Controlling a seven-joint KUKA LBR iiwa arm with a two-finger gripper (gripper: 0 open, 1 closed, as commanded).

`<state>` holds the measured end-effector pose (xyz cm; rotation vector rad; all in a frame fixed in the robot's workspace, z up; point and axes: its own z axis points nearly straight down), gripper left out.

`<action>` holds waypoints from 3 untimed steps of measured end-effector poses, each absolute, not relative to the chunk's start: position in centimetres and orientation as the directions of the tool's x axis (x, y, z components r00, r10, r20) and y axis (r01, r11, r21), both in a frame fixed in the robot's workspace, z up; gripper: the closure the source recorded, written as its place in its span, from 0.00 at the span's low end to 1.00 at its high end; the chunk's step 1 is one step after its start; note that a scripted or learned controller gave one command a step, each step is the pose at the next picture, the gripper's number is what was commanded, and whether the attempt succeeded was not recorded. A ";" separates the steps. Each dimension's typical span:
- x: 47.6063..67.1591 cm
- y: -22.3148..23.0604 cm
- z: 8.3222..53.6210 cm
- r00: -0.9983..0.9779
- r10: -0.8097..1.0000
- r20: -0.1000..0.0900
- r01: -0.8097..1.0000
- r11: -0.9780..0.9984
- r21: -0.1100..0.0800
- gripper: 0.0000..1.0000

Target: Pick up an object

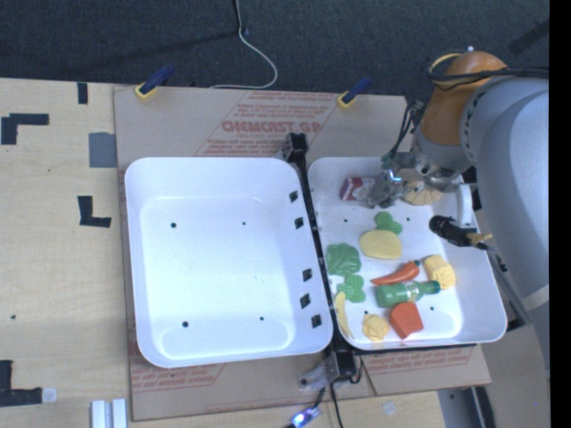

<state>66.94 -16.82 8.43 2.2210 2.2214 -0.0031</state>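
We keep the pincer (pixel 390 182), whose opening we cannot tell, centred over the red packet (pixel 356 188) before closing

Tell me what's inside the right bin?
The right bin holds toy food: a carrot, corn, a green bottle, a red block. The arm hides its far corner.

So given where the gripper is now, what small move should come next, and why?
Probably a short descent onto the red and white packet. The gripper sits at the right bin's far end, right beside that packet, with nothing seen between its fingers.
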 end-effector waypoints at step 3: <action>66.6 -10.6 8.4 -0.003 1.000 -0.006 1.000 0.002 -0.011 1.00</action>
